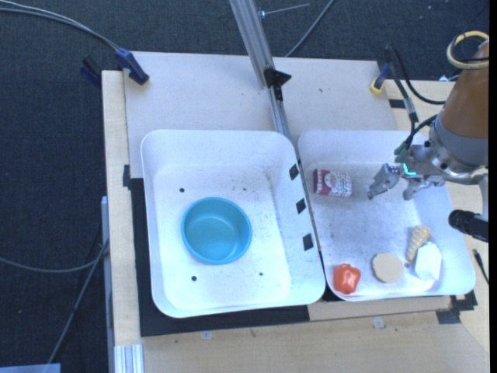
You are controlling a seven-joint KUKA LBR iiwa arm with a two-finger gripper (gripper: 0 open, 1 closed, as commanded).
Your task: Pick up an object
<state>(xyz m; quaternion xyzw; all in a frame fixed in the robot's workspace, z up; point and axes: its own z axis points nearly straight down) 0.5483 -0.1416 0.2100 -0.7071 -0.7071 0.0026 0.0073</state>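
**benchwatcher:** While the arm is reaching in, the gripper is hanging over the right bin with its fingers spread apart, gripping nothing.

**kuka_fan:** Where's the stuff sitting?

**benchwatcher:** Red-and-white packet is lying just off the left fingertip. Red pepper, tan disc and white piece are sitting well below the fingers. Blue bowl is sitting far left.
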